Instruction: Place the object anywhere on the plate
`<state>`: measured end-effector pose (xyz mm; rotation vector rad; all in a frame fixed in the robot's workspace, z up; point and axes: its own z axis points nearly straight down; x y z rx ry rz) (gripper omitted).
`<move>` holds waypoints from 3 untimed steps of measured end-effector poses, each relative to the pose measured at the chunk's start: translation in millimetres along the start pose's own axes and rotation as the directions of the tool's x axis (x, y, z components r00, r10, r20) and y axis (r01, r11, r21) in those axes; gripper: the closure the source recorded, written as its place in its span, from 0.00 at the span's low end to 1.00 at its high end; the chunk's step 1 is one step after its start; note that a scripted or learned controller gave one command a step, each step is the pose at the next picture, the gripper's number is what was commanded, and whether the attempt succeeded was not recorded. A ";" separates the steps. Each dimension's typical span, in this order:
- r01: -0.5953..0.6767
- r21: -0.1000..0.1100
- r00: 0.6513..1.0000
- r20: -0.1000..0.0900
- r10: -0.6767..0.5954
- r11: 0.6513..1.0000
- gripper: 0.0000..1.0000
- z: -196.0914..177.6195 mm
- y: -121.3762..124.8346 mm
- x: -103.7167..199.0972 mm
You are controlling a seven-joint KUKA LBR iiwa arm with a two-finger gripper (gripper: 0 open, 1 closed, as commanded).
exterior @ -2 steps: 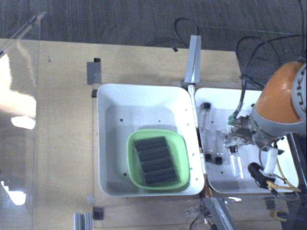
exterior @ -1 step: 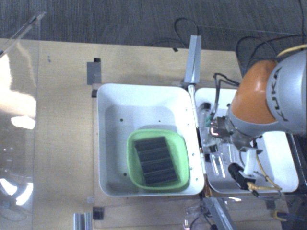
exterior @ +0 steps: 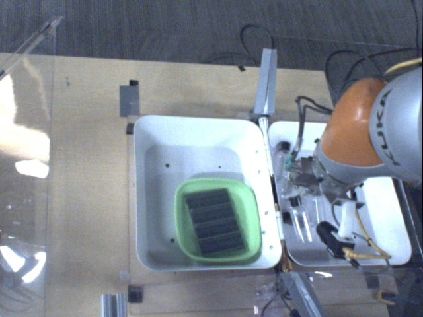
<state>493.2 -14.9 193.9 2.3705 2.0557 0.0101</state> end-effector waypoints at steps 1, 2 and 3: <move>0.251 0.001 0.968 0.000 -0.251 0.968 1.00 8.6 -7.4 22.0; 0.358 0.002 0.934 -0.001 -0.358 0.934 1.00 8.7 -17.2 82.4; 0.357 0.002 0.934 -0.001 -0.357 0.934 0.00 8.8 -17.1 82.1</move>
